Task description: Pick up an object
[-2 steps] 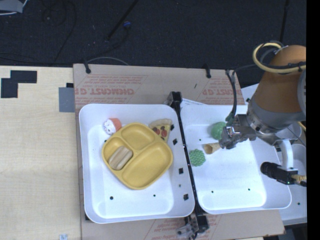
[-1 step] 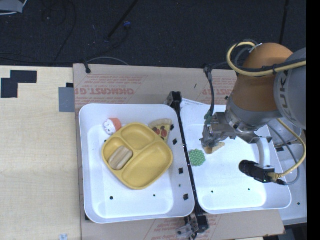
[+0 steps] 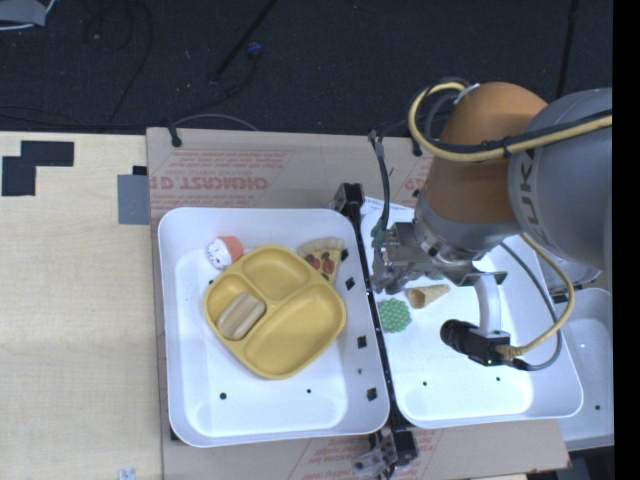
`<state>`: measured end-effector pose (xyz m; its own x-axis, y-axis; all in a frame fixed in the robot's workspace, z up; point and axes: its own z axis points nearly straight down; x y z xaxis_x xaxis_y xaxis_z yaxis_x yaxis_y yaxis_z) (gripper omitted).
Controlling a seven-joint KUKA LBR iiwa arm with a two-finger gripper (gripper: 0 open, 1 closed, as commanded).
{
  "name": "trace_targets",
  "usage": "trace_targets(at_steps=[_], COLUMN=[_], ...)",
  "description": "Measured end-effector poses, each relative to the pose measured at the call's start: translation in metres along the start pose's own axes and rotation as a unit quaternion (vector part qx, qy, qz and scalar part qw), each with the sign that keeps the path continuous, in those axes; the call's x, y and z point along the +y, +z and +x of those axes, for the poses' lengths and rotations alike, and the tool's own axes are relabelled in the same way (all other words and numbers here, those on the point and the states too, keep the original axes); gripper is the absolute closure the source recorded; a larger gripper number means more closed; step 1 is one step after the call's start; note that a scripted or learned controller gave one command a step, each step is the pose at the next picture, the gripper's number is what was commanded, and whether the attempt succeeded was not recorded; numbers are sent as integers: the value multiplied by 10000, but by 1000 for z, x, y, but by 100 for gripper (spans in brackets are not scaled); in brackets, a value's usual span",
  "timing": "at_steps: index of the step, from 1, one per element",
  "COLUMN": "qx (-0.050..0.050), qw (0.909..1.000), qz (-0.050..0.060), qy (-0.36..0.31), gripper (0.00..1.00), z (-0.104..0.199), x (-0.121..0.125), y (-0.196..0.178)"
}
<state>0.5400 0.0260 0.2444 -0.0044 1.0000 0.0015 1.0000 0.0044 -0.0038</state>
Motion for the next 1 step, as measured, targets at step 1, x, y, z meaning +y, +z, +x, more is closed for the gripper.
trace_targets(at_steps=[1], qx=[1], qw=[10000], qz=[8], qy=[-5], gripper=[100], z=[60], x=[-13], y=[7])
